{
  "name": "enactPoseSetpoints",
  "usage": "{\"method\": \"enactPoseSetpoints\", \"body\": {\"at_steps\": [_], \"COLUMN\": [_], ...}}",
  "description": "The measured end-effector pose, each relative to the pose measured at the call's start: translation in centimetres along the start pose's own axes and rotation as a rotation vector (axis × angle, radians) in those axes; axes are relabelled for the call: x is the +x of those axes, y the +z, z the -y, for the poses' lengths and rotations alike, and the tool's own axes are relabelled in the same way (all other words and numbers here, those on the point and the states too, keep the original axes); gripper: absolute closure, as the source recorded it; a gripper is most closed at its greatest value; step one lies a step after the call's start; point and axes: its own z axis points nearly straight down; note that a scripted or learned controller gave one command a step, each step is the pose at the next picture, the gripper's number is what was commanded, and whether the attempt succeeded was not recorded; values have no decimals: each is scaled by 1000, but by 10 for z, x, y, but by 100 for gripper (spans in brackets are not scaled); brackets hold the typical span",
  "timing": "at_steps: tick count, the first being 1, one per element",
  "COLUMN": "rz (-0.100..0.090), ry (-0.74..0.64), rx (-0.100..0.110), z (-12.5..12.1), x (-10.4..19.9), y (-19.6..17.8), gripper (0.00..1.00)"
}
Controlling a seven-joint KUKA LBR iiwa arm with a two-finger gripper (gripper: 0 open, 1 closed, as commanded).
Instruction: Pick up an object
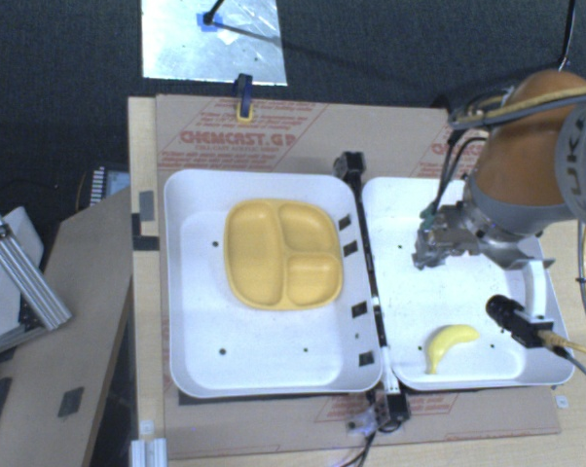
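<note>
two white bins sit side by side on the bench. in the right bin (410,290) a banana (450,342) lies near the front wall, at about 5 o'clock of the bin, curved, with one end pointing down toward the front rim. the gripper (431,246) hangs over the upper middle of the same bin, at about 11 o'clock from the banana and well apart from it; nothing is seen between its tips. if the jaws are spread or pressed together i cannot tell, they are too small and dark here. the arm (531,154) comes in from 3 o'clock. in the left bin (191,348) a yellow tray (281,253) with three compartments rests flat near the middle.
</note>
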Motion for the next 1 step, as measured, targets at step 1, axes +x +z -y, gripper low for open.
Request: {"method": "enactPoseSetpoints", "body": {"at_steps": [1], "rz": [-1], "ry": [-1], "rx": [2], "z": [-8], "x": [52], "y": [14], "gripper": [100]}}
